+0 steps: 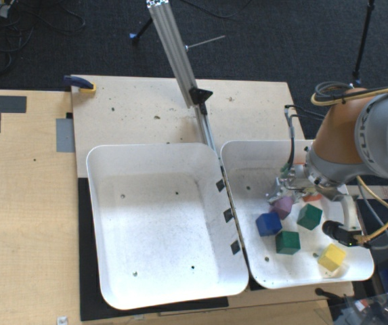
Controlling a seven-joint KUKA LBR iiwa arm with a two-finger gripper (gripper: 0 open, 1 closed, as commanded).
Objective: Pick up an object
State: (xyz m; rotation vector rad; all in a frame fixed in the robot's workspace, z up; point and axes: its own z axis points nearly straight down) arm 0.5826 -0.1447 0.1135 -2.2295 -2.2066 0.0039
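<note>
**Robot hand low over a cluster of blocks in the right bin**

Nearest the camera, at the bottom of the view, sit the front rims of two shallow white bins side by side on a pale wooden surface [24, 235]. Left bin [99, 181] carries no blocks. Right bin [248, 156] holds a loose group towards its right half: a blue block [269, 224], a green block [288, 242] just in front of it, a second green block [309, 217] further right, and a yellow block [332, 257] near the front right corner. A small purple object [283, 206] lies just behind the blue block, touching or nearly touching it.

From the right, the grey arm with its orange band [342, 137] reaches in. Its hand [283, 190] sits low, directly at the purple object. The view is too small and cluttered there to tell whether the hand is released or clenched, or whether anything is grasped.

This looks like the approach or grasp step, probably aimed at the purple object. Next comes a firm closure on it and a straight lift, without nudging the blue block alongside.
</note>
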